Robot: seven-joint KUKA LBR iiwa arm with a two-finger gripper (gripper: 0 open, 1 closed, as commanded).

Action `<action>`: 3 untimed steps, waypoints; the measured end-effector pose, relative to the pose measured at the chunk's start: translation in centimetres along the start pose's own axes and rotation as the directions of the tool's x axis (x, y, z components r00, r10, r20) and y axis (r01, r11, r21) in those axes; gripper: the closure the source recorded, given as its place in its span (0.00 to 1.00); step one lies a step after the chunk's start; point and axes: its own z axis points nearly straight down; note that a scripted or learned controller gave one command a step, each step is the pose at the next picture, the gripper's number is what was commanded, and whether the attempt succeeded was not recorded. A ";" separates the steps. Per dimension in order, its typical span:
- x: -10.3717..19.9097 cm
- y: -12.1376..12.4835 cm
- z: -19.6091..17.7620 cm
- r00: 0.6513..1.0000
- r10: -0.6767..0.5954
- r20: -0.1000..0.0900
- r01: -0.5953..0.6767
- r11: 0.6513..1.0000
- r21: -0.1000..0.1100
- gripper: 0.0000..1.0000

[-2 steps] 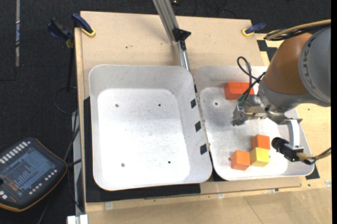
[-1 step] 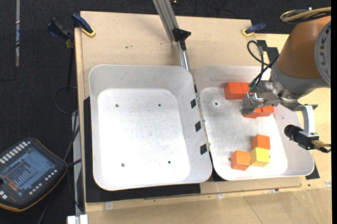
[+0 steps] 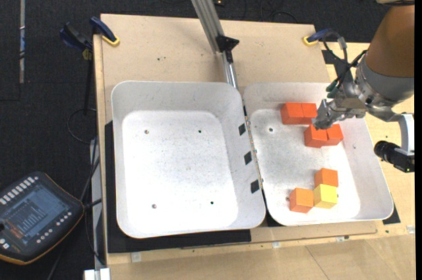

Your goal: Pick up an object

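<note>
Touching red block point(image 3: 324, 136) (beneath fingers point(image 3: 324, 120))

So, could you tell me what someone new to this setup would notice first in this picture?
Probably the bright blocks in the right bin: an orange block near its far side, a red-orange block just right of it, and a near cluster of two orange blocks with a yellow block. Next, the arm reaching in from the right, its gripper right above the red-orange block. The left bin is plain white.
</note>
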 end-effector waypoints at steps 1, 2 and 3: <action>0.0 0.1 -1.7 1.000 0.000 -0.001 0.000 1.000 0.005 1.00; 3.8 1.9 -0.9 1.000 -0.003 -0.002 0.003 1.000 0.007 1.00; 9.2 3.7 -0.9 1.000 -0.005 -0.002 0.005 1.000 0.006 1.00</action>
